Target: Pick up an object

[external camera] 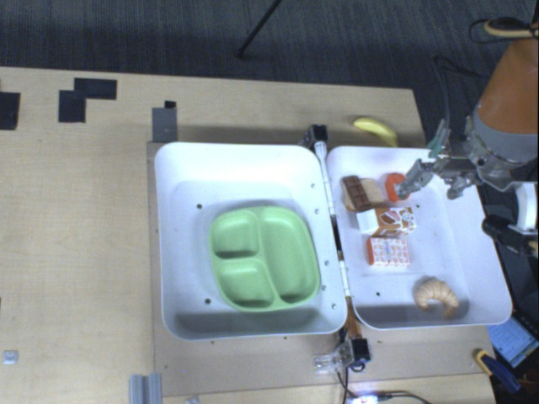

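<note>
Gripper (431,178), fingers spread and holding nothing near the right bin's (480,259) far edge, would best pinch the light, stiff orange carton (389,252) across its flat sides.

**Colours around my right-hand bin**

My arm (509,91) is grey under an orange band. The shallow white right-hand bin (472,259) below me carries a brown block (360,193), a red-orange piece (395,185), a white, orange-patterned packet (393,220), a red-and-white speckled packet (389,252) and a tan croissant (437,295). Left of it, a light green divided plate (263,257). Behind it, a yellow banana (376,130) on pale wood.
</note>
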Robot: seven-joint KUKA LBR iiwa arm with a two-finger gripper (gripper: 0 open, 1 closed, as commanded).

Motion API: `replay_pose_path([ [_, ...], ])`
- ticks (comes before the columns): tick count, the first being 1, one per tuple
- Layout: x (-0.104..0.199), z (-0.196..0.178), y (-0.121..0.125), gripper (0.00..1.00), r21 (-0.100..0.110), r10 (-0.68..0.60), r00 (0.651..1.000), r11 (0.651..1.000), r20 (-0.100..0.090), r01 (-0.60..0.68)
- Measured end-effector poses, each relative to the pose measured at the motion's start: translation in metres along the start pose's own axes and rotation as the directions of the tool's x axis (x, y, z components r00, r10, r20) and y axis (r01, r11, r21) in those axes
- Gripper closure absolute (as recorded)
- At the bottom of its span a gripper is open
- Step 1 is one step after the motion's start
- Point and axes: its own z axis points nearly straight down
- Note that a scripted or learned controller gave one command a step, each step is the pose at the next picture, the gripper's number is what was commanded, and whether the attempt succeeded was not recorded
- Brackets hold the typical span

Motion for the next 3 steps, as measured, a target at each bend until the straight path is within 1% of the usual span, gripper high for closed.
replay_pose_path([
  [1,-0.019,0.156,0.024,0.0,-0.016,0.003,1.0,1.0,0.002,-0.003],
  [2,-0.019,0.142,0.027,1.0,-0.024,0.003,1.0,1.0,0.003,-0.002],
  [3,0.058,0.07,-0.055,1.0,-0.013,0.015,1.0,1.0,0.017,-0.014],
])
